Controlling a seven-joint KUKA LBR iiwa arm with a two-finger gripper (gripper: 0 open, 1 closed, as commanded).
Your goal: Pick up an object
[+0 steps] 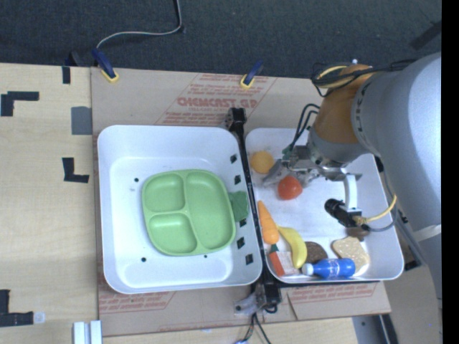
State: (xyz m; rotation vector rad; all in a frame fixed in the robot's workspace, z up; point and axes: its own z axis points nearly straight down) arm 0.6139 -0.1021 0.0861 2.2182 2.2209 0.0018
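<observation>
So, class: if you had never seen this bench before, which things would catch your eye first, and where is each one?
First, the green divided tray lying in the left white bin. Next, the grey arm with its orange band reaching in from the right, its gripper low over the right bin near a red tomato. Then the toy food crowded along that bin's near edge: carrot, banana, blue bottle.
</observation>
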